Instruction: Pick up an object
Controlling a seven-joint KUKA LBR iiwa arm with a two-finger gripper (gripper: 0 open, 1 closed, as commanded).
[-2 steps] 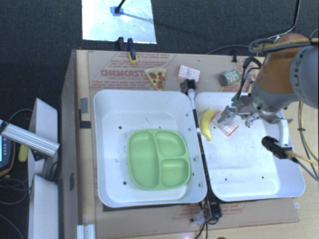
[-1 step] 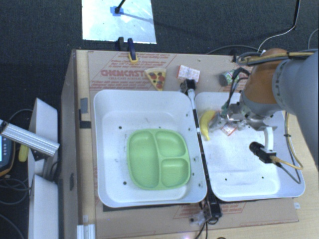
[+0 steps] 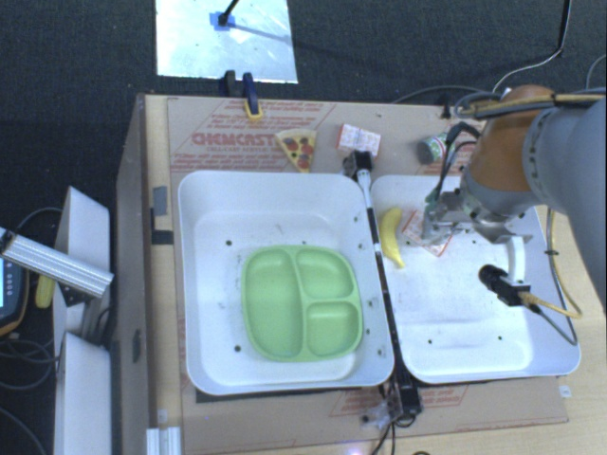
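A green tray lies in the left bin. In the right bin, the gripper sits over a packet beside a banana; its opening can't be told

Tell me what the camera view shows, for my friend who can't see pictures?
A grey and orange robot arm reaches from the right, with its tool low over the right white bin, near a yellow banana and a small packet. The left white bin holds a green divided plate. A pizza slice toy lies on the cardboard behind the bins.
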